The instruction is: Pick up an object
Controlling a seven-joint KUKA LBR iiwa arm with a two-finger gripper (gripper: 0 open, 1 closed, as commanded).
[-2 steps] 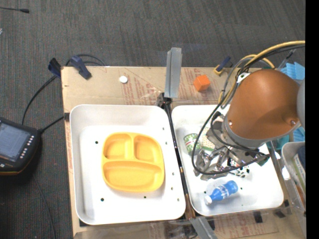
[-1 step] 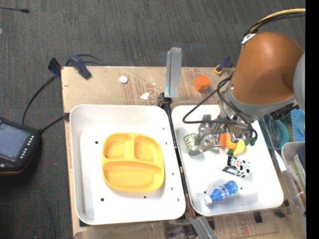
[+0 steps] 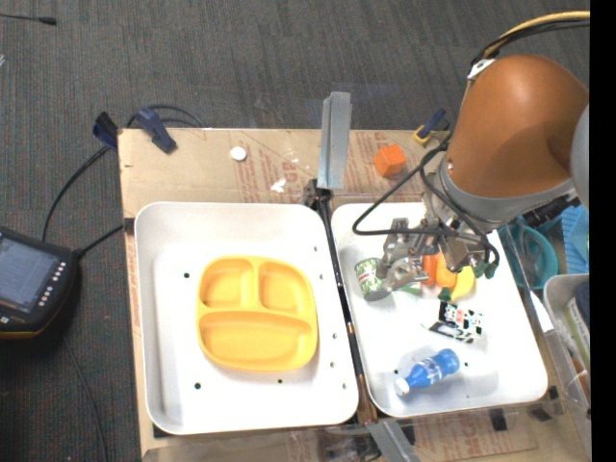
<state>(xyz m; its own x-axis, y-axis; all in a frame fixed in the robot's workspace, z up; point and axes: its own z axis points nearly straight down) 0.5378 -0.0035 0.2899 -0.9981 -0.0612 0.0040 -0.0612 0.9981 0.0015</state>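
A: Item one, the claw (image 3: pixel 423 253): a two-finger metal gripper under the grey arm's orange band, low over the right shallow white bin (image 3: pixel 510 393). State?

B: Cannot tell. Cables and the wrist cover its tips, so whether it is released or clenched is not readable. Nothing is visibly lifted.

A: Item two, candidates for the pick.

B: Just to the claw's left and slightly below, a small green-and-white labelled can (image 3: pixel 370 277), lying on its side, near or touching the metalwork. Directly to the claw's right, a rounded orange-and-yellow plastic toy (image 3: pixel 452 275), partly hidden by the wrist. Below and right of the claw, a flat black-and-white printed card (image 3: pixel 456 322). Further below, well apart, a small clear plastic bottle with a blue cap and blue label (image 3: pixel 428 371), lying flat.

A: Item three, elsewhere.

B: Far to the claw's left, a yellow divided plastic tray (image 3: pixel 257 313) in the left shallow white bin (image 3: pixel 164 258). Above the claw, on the cardboard, a small orange block (image 3: pixel 389 161).

A: Step in hand?

B: By my judgement, the descent and grasp attempt among the can and toy; no lift yet.

A: Next move?

B: Closing squarely on one object, likely the can or toy, then rising straight. The round surfaces may slip aside.
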